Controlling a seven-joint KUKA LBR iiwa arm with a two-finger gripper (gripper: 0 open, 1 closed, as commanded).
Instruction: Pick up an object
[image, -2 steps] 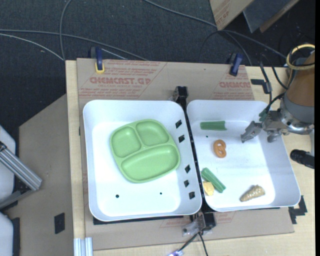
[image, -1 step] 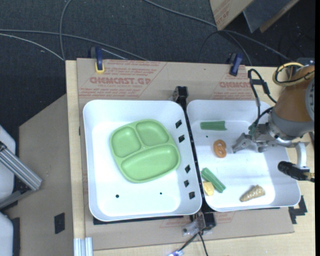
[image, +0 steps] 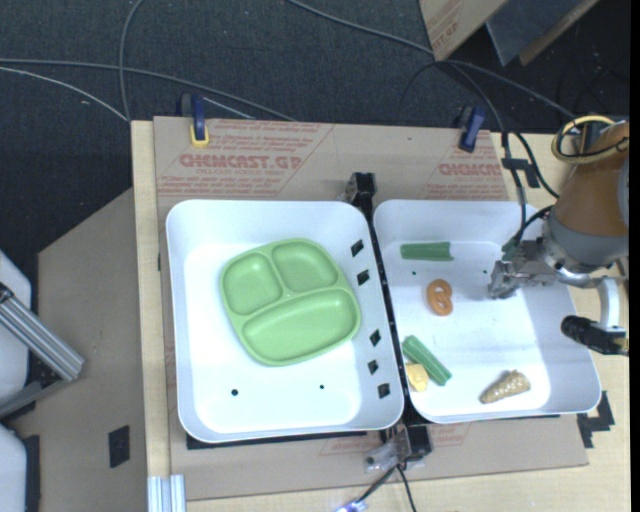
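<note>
Whether the jaws are open or shut cannot be told: the gripper (image: 503, 278) is a small grey blur at the arm's tip, low over the right bin (image: 560, 400) towards its right wall, and nothing can be seen in its hold

At the near edge of that bin lies a tan cone-shaped piece (image: 505, 386), on the near side of the gripper and well apart from it. Left of it, against the near-left corner, a small yellow piece (image: 417, 377) touches a green stick (image: 427, 360) that runs on a slant from near-right to far-left.

Further back, about level with the gripper, an orange ring (image: 439, 296) lies alone on bare white floor. It is the closest thing, to the gripper's left and a touch nearer, so it looks the likeliest target; being round, it has no long axis to line up with. A short move left would put the gripper over it.

Furthest, a green bar (image: 427, 251) lies with its length left to right, to the gripper's far left.

In the left bin (image: 185, 260), well apart, a green divided plate (image: 290, 300) rests flat
</note>
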